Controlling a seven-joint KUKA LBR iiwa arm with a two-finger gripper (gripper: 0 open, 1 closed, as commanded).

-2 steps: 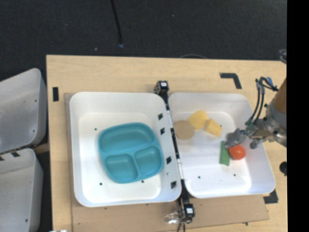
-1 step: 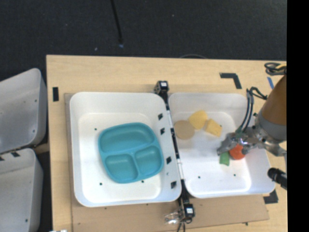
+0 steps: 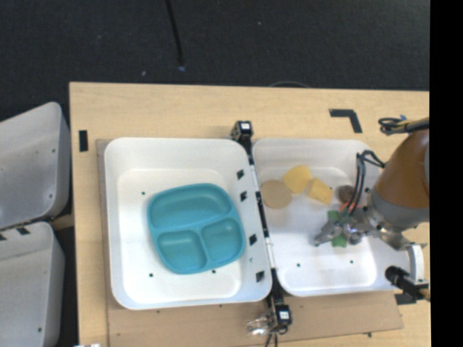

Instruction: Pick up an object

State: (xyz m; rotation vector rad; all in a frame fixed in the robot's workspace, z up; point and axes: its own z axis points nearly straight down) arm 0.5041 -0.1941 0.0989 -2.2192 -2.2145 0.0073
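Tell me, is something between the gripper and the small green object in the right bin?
Nothing visible is. The gripper is already right at the green object on the floor of the right bin; the yellow pieces lie farther back.

The arm point(image 3: 405, 186) has a broad orange band above a grey wrist section. Thin black cables loop at its ten o'clock side. Its gripper point(image 3: 338, 236) is small, metallic grey, with slim splayed parts.

In the right bin point(image 3: 304, 284) lie a tan round disc point(image 3: 275, 193), two yellow pieces point(image 3: 297, 178) and point(image 3: 320, 191) just beside it, and a small green object point(image 3: 337, 241) nearer the front.
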